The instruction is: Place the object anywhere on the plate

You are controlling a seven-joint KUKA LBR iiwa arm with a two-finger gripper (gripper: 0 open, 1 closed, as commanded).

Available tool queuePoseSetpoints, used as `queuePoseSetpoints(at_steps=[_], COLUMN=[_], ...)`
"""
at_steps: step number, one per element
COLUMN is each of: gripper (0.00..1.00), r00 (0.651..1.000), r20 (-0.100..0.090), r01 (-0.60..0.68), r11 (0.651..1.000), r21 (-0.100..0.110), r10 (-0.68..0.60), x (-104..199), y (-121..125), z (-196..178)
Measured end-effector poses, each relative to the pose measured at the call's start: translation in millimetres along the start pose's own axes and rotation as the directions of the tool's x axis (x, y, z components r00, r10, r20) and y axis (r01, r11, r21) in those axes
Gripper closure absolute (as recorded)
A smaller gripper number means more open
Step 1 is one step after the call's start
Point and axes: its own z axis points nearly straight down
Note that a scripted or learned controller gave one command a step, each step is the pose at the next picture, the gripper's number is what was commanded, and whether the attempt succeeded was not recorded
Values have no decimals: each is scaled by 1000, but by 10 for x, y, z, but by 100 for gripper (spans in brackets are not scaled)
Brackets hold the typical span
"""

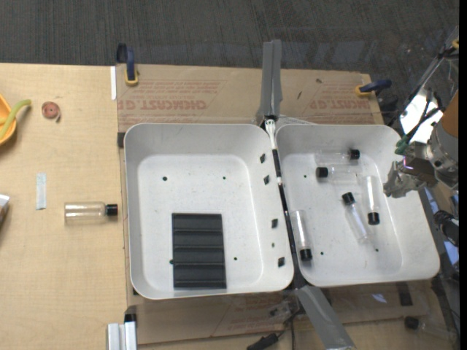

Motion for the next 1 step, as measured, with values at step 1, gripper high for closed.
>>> queuePoseSetpoints(at_steps=[1], gripper=[100], r00=[972], r20=[0], r01=[234], r11=[972], r21=[-1], r10=[-234], x=[912], y=[290], z=[392])
